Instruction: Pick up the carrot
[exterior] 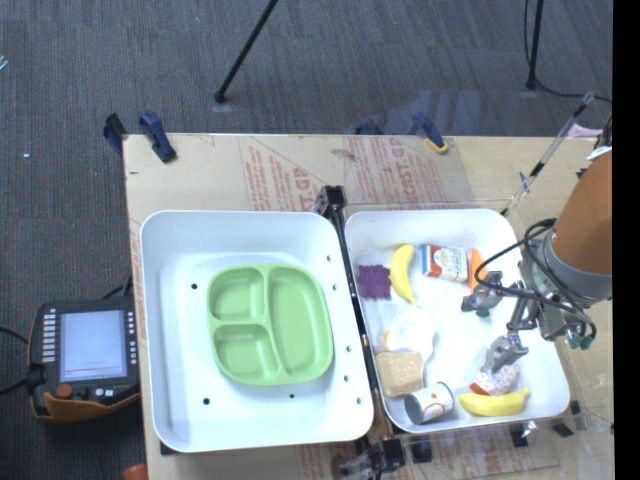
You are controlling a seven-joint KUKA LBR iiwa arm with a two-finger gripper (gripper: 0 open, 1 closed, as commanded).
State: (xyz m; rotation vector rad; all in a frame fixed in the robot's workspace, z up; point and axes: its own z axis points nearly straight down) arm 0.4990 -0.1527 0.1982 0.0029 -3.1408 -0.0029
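The carrot [476, 266] shows as a thin orange strip at the back right of the right bin [452, 222], tucked against the right side of a small white carton [444, 261]. My gripper [503, 354] hangs low over the bin's front right, well in front of the carrot and apart from it. It sits just above a small red and white item [496, 380]. The arm's wrist and its cables hide part of the bin's right wall.
The right bin also holds two bananas [402, 272] [494, 403], a purple piece [375, 281], a white crumpled item [410, 326], a tan cracker [400, 372] and a small can [432, 404]. A green divided plate [270, 324] lies in the left bin [160, 268].
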